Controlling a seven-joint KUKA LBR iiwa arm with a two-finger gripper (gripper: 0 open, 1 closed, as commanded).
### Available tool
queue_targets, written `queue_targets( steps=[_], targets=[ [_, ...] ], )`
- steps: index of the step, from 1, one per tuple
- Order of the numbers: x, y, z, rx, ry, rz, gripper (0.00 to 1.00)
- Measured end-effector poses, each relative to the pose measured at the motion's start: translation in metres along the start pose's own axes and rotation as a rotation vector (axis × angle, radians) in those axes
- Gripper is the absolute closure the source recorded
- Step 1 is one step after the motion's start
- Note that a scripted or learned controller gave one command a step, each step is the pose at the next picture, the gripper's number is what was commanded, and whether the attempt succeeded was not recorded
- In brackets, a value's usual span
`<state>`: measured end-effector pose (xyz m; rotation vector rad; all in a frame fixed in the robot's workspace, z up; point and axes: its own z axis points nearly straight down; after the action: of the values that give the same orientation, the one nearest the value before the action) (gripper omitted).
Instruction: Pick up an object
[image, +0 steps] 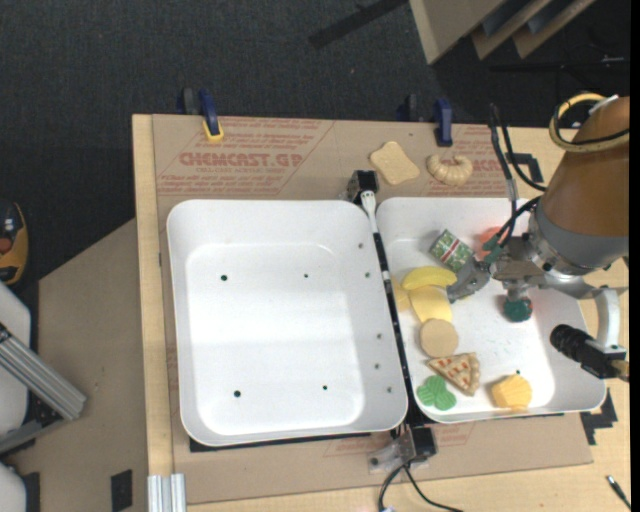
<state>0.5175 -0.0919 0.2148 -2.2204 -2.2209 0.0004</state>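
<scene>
1. The end effector reaches in from the right bin's right side and sits low over its middle, just beside the toy banana and the green packet.
2. Whether it is open or closed, or has hold of anything, I cannot tell.
3. This looks like the approach-to-grasp step, with the banana the likeliest target, lying near the bin's left wall.
4. Next move likely calls for settling over the banana, closing, then lifting clear of the pizza slice and yellow block nearby.

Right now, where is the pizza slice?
The pizza slice lies in the right bin, near its front edge, between the green leafy piece and the yellow chunk.
</scene>
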Motion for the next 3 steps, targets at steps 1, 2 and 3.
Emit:
queue_targets(
  steps=[1, 2, 3],
  targets=[
    [-0.009, 0.006, 0.127, 0.011, 0.002, 0.002, 0.00],
    [0.063, 0.073, 0.023, -0.017, 0.001, -0.010, 0.00],
    [0.016, 0.130, 0.015, -0.008, -0.004, 0.002, 0.00]
  ],
)
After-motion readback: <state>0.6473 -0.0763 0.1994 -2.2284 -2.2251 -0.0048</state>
